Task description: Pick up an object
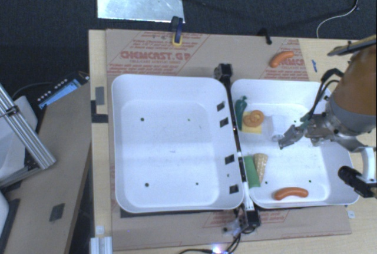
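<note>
The right bin (pixel 277 83) holds several small objects. An orange sausage (pixel 290 193) lies near its front wall. A cream wedge (pixel 260 165) rests beside a green strip (pixel 251 172) by the left wall. Farther back, a round orange-and-yellow piece (pixel 254 119) sits next to a dark green piece (pixel 240 110). My gripper (pixel 287 139) hangs over the middle of the right bin, pointing left. It is to the right of the round piece and above the sausage. Nothing shows in its grasp.
The left bin (pixel 171 77) stands alongside, joined by a black divider (pixel 231 129). A second orange sausage (pixel 281 59) lies on the cardboard behind the right bin. A yellow-and-blue clamp (pixel 176 31) sits at the back edge. A cable (pixel 339 14) runs at back right.
</note>
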`<state>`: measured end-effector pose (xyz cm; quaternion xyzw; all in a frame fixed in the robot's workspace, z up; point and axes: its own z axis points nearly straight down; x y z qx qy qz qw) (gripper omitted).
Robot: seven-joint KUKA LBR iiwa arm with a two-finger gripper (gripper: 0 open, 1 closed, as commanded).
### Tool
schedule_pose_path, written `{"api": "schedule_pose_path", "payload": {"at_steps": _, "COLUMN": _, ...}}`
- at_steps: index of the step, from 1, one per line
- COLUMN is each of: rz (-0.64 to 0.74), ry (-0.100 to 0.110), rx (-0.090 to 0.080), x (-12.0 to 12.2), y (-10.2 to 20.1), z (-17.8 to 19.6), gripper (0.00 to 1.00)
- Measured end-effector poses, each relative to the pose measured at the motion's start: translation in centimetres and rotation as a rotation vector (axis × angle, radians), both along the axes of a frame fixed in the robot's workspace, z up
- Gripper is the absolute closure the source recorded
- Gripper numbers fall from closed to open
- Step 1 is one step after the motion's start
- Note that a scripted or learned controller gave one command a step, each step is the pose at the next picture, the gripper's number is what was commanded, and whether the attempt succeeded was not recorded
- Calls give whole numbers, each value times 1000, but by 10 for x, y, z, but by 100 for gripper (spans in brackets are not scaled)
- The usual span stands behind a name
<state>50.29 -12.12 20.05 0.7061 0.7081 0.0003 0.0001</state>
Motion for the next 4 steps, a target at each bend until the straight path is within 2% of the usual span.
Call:
{"api": "schedule_pose_path", "payload": {"at_steps": 1, "rz": -3, "ry": 3, "rx": 0, "x": 24, "y": -19, "z": -122, "gripper": 0}}
{"api": "schedule_pose_path", "payload": {"at_steps": 2, "rz": 8, "ry": -7, "rx": 0, "x": 90, "y": 33, "z": -115, "gripper": 0}}
{"api": "schedule_pose_path", "payload": {"at_steps": 3, "rz": 8, "ry": 33, "rx": -7, "x": 152, "y": 28, "z": -116, "gripper": 0}}
{"api": "schedule_pose_path", "payload": {"at_steps": 4, "rz": 1, "ry": 2, "rx": -5, "x": 155, "y": 30, "z": -105, "gripper": 100}}
